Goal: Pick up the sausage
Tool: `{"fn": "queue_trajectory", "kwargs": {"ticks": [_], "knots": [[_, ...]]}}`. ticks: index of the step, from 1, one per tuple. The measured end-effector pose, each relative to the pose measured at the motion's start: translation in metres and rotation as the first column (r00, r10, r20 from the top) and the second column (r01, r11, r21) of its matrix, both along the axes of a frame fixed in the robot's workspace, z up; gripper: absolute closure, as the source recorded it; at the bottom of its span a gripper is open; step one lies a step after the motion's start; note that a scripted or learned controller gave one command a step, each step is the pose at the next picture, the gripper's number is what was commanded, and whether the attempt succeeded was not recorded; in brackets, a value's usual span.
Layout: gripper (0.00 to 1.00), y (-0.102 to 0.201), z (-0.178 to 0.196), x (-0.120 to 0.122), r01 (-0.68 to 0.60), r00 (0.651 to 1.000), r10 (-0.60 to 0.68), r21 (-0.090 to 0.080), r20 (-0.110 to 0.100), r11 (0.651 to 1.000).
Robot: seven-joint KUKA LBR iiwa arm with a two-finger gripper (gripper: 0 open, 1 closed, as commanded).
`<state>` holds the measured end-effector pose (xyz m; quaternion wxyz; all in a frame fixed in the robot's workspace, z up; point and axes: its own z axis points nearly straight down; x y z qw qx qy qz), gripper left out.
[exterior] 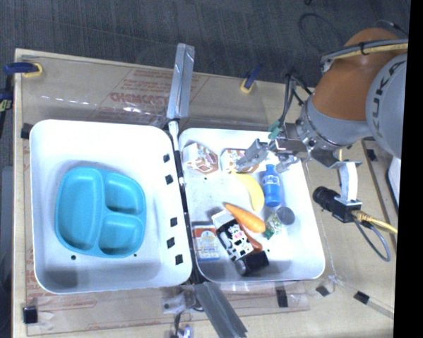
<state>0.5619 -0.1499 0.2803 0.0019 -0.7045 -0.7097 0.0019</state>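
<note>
The gripper (253,154) is seen over the right bin (313,255), at its far side; whether the jaws are parted or closed cannot be told. Just beside the jaws lie a banana (251,190) and a blue bottle (271,188). Farther off, a carrot (244,218) is shown. No sausage can be identified among the clutter. Well apart, a blue tray (99,212) rests in the left bin (37,261).
</note>
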Motion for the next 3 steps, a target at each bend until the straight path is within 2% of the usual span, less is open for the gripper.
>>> {"fn": "queue_trajectory", "kwargs": {"ticks": [1, 2, 3], "knots": [[0.0, 0.037, 0.036, 0.026, 0.023, 1.0, -0.023, 0.0, 0.002, 1.0], [0.0, 0.036, -0.095, -0.052, 0.017, 1.0, -0.017, 0.0, -0.001, 1.0], [0.0, 0.036, -0.155, -0.075, -0.065, 0.998, 0.065, -0.004, 0.016, 0.998]]}}
